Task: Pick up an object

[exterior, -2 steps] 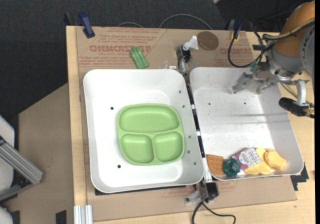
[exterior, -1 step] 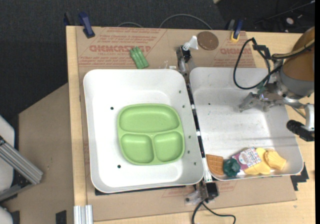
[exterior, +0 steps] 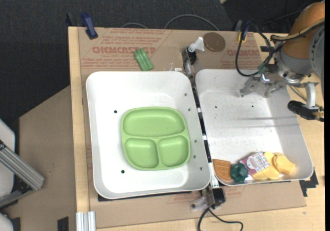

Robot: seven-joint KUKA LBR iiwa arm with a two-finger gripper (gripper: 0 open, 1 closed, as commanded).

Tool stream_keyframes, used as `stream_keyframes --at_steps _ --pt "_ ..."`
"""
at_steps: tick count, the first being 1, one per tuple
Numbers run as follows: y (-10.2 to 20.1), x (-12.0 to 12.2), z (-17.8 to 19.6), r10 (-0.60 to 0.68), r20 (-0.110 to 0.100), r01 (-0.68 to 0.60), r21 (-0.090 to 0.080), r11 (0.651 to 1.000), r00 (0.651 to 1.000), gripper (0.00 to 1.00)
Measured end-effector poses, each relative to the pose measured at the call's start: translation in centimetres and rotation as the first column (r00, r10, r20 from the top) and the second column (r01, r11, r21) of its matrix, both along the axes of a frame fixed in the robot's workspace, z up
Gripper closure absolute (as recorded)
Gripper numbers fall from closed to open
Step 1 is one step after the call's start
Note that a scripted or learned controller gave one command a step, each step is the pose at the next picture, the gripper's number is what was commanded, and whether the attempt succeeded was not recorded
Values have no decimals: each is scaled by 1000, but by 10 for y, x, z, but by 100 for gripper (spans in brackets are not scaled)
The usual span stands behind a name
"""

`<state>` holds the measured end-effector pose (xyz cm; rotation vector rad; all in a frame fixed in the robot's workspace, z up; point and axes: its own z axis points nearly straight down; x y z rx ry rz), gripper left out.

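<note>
Our gripper (exterior: 256,86) hovers over the right bin's (exterior: 247,127) far edge, jaws spread and empty — the toys (exterior: 260,165) lie heaped in that bin's near corner, well apart. We should come straight down on one piece at the heap's edge — not its crowded middle.

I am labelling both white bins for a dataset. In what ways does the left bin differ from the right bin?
The left bin holds one green divided plate at its middle; the right bin holds a cluster of small toy foods along its near edge. The gripper is over the far part of the right bin, not the left bin. Both are shallow, white and set side by side.
</note>
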<state>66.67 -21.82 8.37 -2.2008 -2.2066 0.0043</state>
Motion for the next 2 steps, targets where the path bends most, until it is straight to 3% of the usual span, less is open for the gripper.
stream_keyframes --at_steps 1,2 --pt "-3 1 12 1 19 -1 -13 1000 1000 100" --pt "-3 2 23 1 22 -1 -15 1000 1000 100"
